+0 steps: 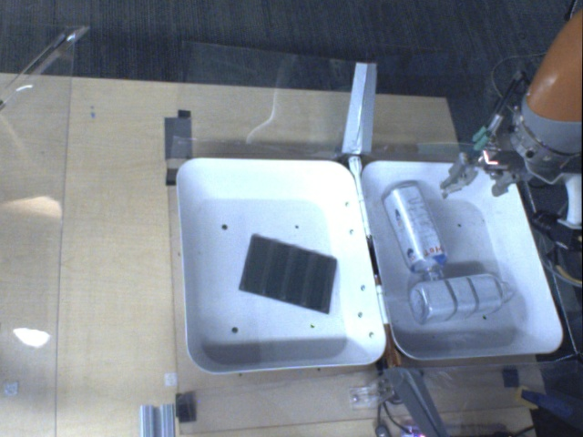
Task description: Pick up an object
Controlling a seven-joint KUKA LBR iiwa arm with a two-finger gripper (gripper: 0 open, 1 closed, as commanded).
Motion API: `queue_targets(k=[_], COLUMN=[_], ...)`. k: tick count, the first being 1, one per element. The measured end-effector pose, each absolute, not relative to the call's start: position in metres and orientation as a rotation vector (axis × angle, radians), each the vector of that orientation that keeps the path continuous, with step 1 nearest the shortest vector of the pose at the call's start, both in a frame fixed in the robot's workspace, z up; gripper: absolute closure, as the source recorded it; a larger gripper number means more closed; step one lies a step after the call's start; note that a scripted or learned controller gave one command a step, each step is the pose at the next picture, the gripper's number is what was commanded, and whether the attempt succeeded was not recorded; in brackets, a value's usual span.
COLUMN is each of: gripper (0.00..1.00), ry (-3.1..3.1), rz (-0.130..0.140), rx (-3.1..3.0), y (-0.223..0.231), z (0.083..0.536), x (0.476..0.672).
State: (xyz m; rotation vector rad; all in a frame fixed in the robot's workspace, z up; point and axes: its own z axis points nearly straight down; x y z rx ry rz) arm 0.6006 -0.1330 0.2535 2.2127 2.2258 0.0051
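Two bottles (414, 226) in right bin (537, 280), below open, empty pincer (474, 178)

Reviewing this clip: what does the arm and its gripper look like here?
The arm enters at the right edge: an orange band sits above a grey wrist section. Below it is a small metallic gripper with thin grey fingers. Dark cables run alongside the wrist. Finer markings are too small to tell.

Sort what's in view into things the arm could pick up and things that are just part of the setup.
Pickable:
- dark ribbed pad in the left bin
- clear plastic bottle in the right bin
- grey ridged container, lying on its side just in front of the bottle

Setup:
- gripper over the right bin's far edge
- wooden bench
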Motion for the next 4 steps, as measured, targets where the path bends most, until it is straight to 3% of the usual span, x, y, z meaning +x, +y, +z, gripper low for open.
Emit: queue_targets(k=[1, 2, 3, 4], gripper=[0.0, 0.0, 1.0, 1.0], ry=[2.233, 2.232, 2.233, 2.087], rz=[0.008, 0.014, 0.019, -0.06], rx=[2.203, 2.19, 2.189, 2.382], y=[-0.101, -0.151, -0.15, -0.134], z=[0.096, 0.091, 0.103, 0.092], x=[0.562, 0.568, 0.569, 0.588])
